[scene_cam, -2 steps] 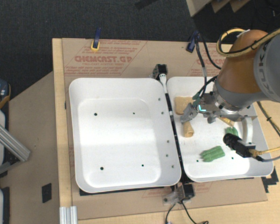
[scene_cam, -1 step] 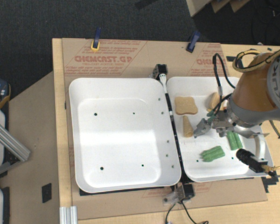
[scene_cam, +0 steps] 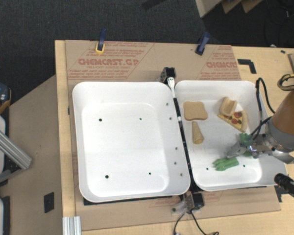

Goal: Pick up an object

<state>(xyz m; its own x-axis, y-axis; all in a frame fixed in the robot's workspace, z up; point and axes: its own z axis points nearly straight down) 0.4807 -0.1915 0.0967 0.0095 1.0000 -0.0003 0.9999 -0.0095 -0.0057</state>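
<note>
We see the green toy vegetable (scene_cam: 226,163) lying in the right bin (scene_cam: 206,177), long axis roughly left-right. The pincer (scene_cam: 242,148) hovers just above-right; we cannot tell its opening. Bread slice (scene_cam: 194,110), cone (scene_cam: 197,132) and pizza slice (scene_cam: 233,114) lie farther back.

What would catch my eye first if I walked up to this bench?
Probably the two shallow white plastic bins side by side: the left bin and the right bin, which holds a tan bread-slice toy, a pizza-slice toy, a tan cone-shaped piece and a leafy green toy. Next, the grey arm with its orange band reaching in from the right, its tool low over the right bin just above the green toy.
</note>
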